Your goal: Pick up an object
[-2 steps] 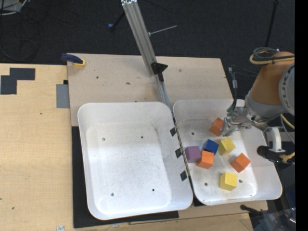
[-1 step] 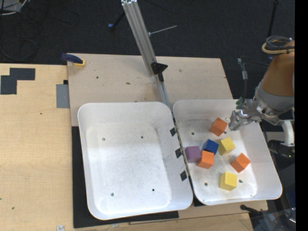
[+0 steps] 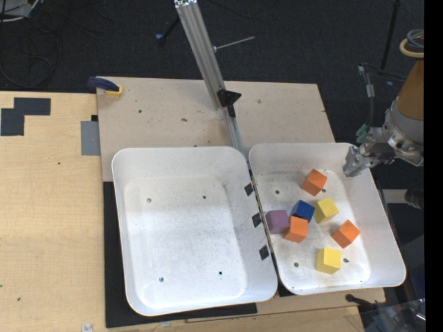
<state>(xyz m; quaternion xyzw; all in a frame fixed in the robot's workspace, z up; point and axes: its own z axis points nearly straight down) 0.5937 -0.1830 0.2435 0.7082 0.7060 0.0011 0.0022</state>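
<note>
Yellow cube [image 3: 329, 260], arm [image 3: 408, 120] perhaps half cropped

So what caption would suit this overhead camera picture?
Grey arm's gripper poised at the right white bin's far edge, above seven small coloured cubes.

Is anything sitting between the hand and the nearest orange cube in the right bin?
Nothing visible does. The hand is over the upper right rim of the right white bin, and the nearest orange cube lies to its lower left across bare bin floor. The other cubes lie farther down.
</note>
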